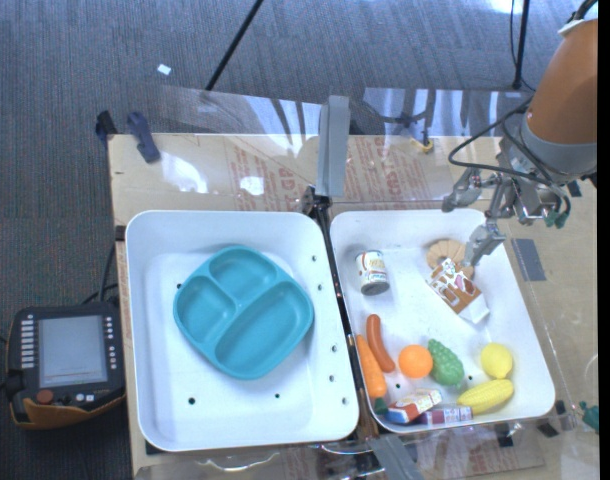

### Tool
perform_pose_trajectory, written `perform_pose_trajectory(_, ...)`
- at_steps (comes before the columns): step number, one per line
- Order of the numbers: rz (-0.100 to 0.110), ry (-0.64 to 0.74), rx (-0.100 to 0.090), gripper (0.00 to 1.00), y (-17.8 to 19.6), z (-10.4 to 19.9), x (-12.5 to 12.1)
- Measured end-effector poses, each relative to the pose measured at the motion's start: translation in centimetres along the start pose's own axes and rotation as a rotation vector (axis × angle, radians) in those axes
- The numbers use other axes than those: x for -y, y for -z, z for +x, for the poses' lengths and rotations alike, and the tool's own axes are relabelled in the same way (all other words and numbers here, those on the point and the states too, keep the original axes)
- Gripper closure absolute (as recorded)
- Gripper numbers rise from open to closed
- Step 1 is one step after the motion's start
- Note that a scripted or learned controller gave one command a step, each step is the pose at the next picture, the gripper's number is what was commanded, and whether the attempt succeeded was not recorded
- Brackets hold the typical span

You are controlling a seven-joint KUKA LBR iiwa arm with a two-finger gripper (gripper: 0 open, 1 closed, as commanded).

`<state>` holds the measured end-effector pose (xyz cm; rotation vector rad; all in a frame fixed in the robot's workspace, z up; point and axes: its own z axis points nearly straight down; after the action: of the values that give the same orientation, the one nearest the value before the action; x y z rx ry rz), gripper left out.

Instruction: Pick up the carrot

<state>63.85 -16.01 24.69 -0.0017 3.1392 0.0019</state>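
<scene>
Two shallow white bins sit side by side on the counter (225, 173). The left bin (150, 258) holds one thing: a blue divided plate (243, 311) with three compartments, lying at a slant near the middle.

The right bin (530, 318) holds the rest. The single carrot (370, 368) lies along the bin's left wall near the front, orange, with its green end toward the front edge. Just beside it to the right is one red-brown sausage (379, 342), roughly parallel to it. Further right along the front half sit one orange (416, 361), one knobbly green vegetable (446, 362) touching the orange, one lemon (496, 360), and one yellow corn-like piece (485, 396) near the front right corner. One small red and white carton (417, 406) lies by the front wall, just beside the carrot's green end. Toward the back are one small can (372, 272) on its side, one brown and white snack box (457, 290), and one tan round cookie (443, 251) partly under that box.

The arm's orange band (570, 78) shows at the upper right, and the gripper (485, 238) hangs over the back right part of the right bin, just above the cookie and snack box, well apart from the carrot. Whether the jaws are spread or pressed together cannot be told; nothing is seen between them.

One grey handheld controller with a screen (65, 353) lies off the counter at the left.
</scene>
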Motion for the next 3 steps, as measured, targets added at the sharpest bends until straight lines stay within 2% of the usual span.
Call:
perform_pose_trajectory(1, -0.003, -0.011, -0.009, 0.0, -7.6, 3.3, -7.6)
perform_pose_trajectory(2, -0.001, -0.108, -0.011, 0.0, -15.2, 11.3, -6.4)
perform_pose_trajectory(3, -0.001, -0.102, -0.003, 1.0, -13.9, 10.9, -6.6)
